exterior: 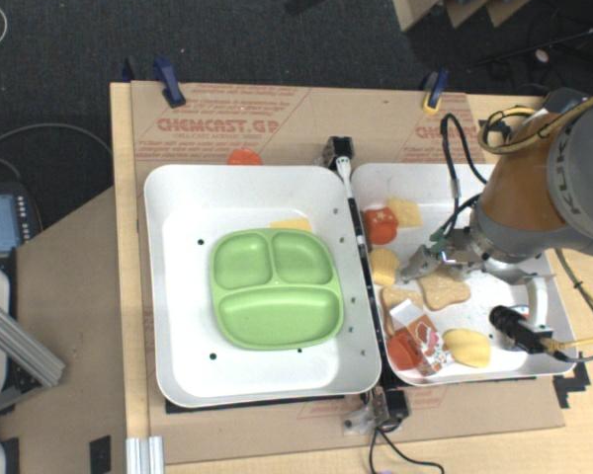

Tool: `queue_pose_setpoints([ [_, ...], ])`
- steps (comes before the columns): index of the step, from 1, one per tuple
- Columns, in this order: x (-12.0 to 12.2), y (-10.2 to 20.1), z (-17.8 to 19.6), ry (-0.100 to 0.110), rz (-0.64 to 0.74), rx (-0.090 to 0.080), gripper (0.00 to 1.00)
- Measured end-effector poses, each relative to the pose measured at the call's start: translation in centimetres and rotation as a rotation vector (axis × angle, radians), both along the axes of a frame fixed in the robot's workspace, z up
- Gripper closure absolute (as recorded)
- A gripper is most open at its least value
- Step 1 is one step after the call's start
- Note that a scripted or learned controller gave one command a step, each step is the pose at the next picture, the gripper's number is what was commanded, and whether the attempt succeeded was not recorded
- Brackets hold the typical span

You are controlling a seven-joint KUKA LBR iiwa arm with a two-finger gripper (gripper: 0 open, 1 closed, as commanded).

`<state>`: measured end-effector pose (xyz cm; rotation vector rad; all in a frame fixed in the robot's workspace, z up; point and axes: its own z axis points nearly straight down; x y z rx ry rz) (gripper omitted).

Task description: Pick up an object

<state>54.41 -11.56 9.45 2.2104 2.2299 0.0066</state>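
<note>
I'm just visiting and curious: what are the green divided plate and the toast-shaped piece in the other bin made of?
The green divided plate looks like moulded plastic: one even colour, soft sheen, rounded compartment ridges. The toast-shaped piece is probably plastic or foam play food: flat, matte tan with a darker crust edge. The picture can't settle which.

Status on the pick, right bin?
Hand low in right bin, over the toast slice. Grasp unconfirmed. Tomato, cheese, lemon crowd close. Green tray in left bin.

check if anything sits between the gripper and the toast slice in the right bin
Nothing visible does. The gripper is low in the right bin, directly beside the toast slice, with no object between them. A tomato and yellow pieces lie off to the side, out of that path.
</note>
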Motion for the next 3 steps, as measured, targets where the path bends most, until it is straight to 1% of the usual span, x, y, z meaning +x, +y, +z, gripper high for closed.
queue_pose_setpoints([
  [1, -1.42, -4.17, -0.93, 0.004, -0.011, -0.003, 0.0],
  [2, -1.35, -3.96, 0.06, 0.002, -0.01, -0.003, 1.0],
  [3, -1.38, -3.95, 0.0, 0.003, -0.01, -0.002, 0.0],
])
